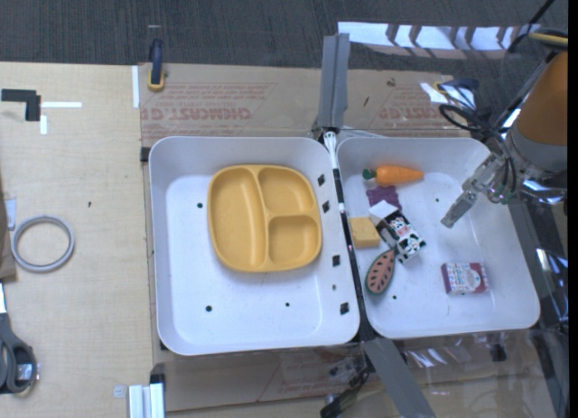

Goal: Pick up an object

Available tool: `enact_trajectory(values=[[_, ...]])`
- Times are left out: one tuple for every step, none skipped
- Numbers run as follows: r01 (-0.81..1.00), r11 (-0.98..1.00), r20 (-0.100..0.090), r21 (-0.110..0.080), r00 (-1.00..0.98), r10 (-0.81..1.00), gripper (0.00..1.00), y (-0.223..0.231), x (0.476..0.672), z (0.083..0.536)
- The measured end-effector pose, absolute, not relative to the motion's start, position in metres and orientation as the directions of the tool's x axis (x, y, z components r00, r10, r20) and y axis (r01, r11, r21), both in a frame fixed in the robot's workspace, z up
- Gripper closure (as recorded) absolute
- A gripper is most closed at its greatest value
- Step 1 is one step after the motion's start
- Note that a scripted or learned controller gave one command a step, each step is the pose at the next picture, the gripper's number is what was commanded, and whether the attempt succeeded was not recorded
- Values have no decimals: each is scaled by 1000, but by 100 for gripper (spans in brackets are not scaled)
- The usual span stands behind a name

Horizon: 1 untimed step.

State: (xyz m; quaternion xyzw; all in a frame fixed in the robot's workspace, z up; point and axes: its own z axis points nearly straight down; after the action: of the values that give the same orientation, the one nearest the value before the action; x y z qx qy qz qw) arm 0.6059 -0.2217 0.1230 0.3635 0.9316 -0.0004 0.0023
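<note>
Currently the arm enters from the right edge of the frame, orange band visible at upper right, and the tool point(458, 211) hangs over the upper right part of the right bin point(506, 312). Whether it is released or clenched I cannot tell at this resolution; nothing is seen between its tips, so no grasp is recorded.

Candidate objects all lie in the right bin. A toy carrot point(397, 174) sits near the upper left of that bin, with a small purple piece point(383, 198) just below it. A tan block point(364, 232) rests against the divider side, a black-and-white cow-patterned item point(401, 235) just beside it, and a watermelon-slice toy point(380, 273) below them. A small red-and-white packet point(464, 278) lies apart at lower right, well clear of the cluster.

The left bin point(172, 254) holds a yellow divided plate point(265, 218).

Judgement: the tool appears poised above bare bin floor between the cluster and the packet, probably in approach. The isolated packet looks the easier target, since crowded neighbours could foul a descent on the left-hand group.
</note>
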Motion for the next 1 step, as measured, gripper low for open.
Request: enact_trajectory(values=[[788, 616, -3, 0, -616, 788, 0, -155, 620, 113]])
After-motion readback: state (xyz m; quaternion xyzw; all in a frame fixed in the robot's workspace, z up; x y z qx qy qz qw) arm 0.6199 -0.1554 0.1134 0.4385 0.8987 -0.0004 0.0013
